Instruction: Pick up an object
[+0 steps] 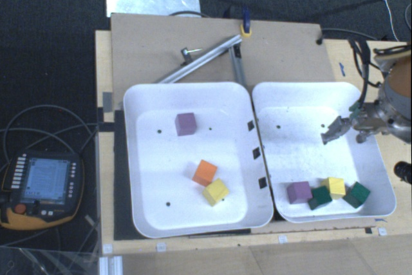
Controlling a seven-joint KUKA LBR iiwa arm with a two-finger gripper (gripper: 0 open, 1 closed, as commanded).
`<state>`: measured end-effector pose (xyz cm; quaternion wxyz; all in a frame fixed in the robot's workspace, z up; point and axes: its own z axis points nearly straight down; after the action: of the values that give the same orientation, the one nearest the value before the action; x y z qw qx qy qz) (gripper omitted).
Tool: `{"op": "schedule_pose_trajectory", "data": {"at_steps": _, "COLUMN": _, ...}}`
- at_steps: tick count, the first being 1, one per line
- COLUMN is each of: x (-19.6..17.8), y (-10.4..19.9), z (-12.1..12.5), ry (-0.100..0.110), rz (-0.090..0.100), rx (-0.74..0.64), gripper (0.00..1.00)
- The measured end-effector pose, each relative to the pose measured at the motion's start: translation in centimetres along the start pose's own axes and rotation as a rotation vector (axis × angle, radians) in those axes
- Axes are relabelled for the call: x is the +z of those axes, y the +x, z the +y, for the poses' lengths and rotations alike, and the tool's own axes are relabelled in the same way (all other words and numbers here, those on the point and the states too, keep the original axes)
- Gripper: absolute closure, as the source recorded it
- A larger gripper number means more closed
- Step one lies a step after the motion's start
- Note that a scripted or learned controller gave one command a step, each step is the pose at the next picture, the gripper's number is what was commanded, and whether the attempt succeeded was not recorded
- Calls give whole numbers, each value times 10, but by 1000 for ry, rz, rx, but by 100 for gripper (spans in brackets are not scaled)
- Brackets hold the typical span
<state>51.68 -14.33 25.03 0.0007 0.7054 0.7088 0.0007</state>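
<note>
**Seven cubes across two bins; claw carries nothing**

Left bin (138,138): three cubes, namely purple (185,123), orange (205,172) and yellow (215,192), the last two touching. Right bin (309,92): four clustered at the near wall, namely purple (299,192), dark green (319,197), yellow (336,187), green (357,194). Claw (335,130) sits above the right bin's far half, well apart from that cluster; finger spread cannot be told. A pendant (42,189) lies left of the worktop (193,248); a metal bar (203,59) lies behind the bins.

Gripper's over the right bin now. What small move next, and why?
Probably ease the gripper toward the near edge of the right bin and down. It sits above bare floor, apart from the purple cube, green blocks and yellow cube clustered along that edge.
</note>
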Motion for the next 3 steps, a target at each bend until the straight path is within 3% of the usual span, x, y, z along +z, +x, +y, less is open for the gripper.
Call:
{"op": "schedule_pose_trajectory", "data": {"at_steps": 1, "x": 0, "y": 0, "z": 0, "ry": -1, "rz": 0, "rx": 1, "gripper": 0}}
{"op": "schedule_pose_trajectory", "data": {"at_steps": 3, "x": 104, "y": 0, "z": -2, "ry": 7, "rz": 1, "rx": 3, "gripper": 0}}
